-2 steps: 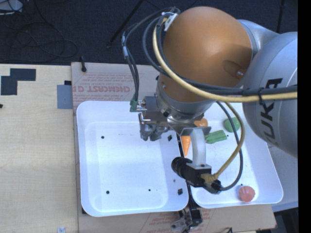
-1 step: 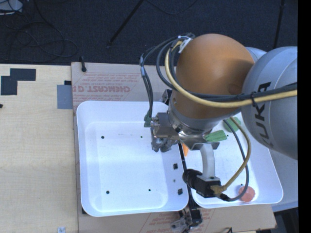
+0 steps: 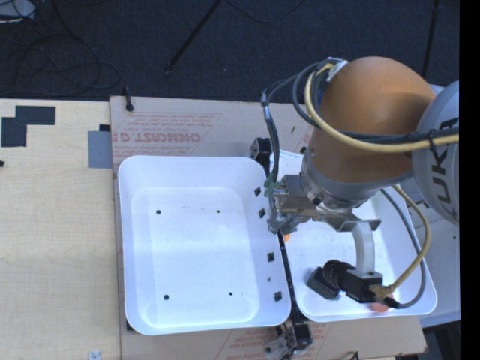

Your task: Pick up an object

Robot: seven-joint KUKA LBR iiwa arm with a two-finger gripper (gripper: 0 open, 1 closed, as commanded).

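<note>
My arm's big orange band [image 3: 371,115] hangs over the right bin [image 3: 420,302] and hides most of its floor. The gripper [image 3: 283,217] is low at that bin's left wall, close to the divider between the two bins. A small reddish thing [image 3: 380,304] peeks out at the front right of the right bin, beside the yellow cable; I cannot make out its shape. No object shows at the gripper.
The left bin [image 3: 142,178] lies to the gripper's left, with a white floor and a few small dark dots. Both bins rest on a cardboard sheet [image 3: 172,130] on the pale bench. Black cables run across the dark floor behind.
</note>
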